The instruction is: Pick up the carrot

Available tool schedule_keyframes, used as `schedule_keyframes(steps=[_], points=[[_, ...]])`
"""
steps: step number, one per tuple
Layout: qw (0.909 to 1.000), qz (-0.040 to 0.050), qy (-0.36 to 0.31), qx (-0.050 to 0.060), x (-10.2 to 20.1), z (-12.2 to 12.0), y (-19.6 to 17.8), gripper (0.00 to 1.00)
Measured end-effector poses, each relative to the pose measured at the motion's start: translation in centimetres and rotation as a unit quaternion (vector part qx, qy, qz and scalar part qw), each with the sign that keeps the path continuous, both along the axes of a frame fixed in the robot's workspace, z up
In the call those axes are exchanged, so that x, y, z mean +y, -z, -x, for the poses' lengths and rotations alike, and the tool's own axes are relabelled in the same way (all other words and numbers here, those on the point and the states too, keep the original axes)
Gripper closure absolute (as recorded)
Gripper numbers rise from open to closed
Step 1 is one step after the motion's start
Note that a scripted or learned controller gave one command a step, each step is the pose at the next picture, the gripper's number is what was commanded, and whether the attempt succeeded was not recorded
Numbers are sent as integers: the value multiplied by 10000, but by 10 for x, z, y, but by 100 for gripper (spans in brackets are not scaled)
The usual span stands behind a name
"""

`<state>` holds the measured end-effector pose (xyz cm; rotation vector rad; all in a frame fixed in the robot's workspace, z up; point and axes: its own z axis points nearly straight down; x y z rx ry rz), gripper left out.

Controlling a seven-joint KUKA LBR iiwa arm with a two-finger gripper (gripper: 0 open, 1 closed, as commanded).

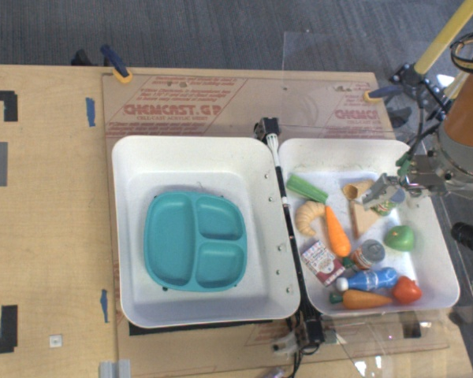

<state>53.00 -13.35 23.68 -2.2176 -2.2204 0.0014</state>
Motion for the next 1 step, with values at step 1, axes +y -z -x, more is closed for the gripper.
schedule_keyframes(steps=[1], points=[[9974,16,713,-49,30,15,140,0]])
